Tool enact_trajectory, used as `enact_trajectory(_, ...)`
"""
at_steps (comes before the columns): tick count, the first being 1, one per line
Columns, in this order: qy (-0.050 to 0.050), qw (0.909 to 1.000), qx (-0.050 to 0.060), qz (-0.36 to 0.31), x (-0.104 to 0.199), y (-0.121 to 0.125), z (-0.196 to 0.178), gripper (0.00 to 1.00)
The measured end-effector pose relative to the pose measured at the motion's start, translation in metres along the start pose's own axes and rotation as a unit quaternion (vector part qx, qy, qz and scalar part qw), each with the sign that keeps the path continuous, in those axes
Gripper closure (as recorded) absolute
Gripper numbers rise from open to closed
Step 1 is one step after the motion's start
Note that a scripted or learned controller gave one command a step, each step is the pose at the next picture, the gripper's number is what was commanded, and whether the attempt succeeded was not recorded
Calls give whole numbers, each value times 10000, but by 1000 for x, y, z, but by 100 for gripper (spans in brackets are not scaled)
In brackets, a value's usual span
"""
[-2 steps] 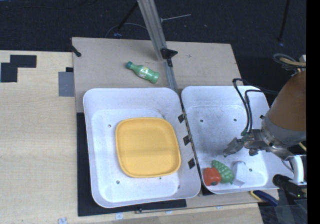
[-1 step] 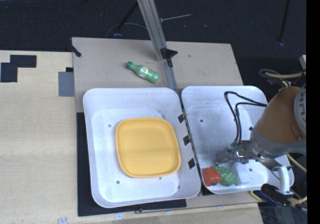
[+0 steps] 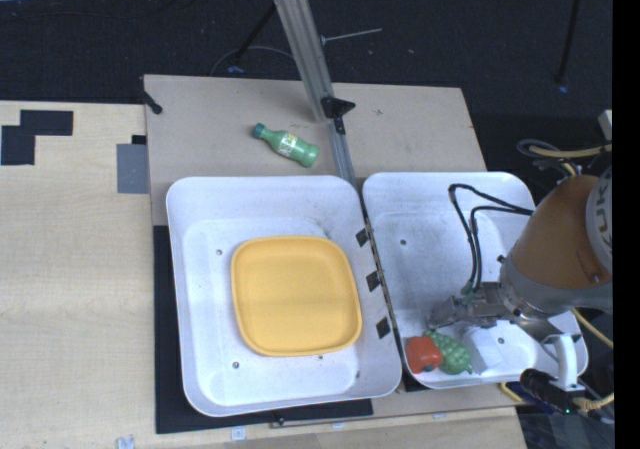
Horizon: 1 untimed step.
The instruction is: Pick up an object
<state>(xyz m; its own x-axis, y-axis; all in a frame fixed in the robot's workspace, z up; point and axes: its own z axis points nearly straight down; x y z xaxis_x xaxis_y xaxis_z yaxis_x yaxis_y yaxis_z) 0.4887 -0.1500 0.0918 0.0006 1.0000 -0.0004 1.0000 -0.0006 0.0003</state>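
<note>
A red object (image 3: 422, 354) and a green knobbly object (image 3: 452, 354) lie together at the near left corner of the right bin (image 3: 420, 217). My gripper (image 3: 460, 322) is low in that bin, just above and behind these two items, under the orange band of the arm (image 3: 560, 237). A yellow square plate (image 3: 296, 294) lies flat in the middle of the left bin (image 3: 200, 217). Nothing shows between the gripper's fingers.
A small green bottle (image 3: 287, 144) lies on its side on the board behind the left bin. A slanted aluminium rail (image 3: 312, 47) rises behind the bins. Black cables (image 3: 480, 212) hang over the right bin's far part.
</note>
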Motion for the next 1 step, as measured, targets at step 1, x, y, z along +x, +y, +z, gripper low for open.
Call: enact_trajectory(1,-1,10000,-13,12,-1,1,-11,100)
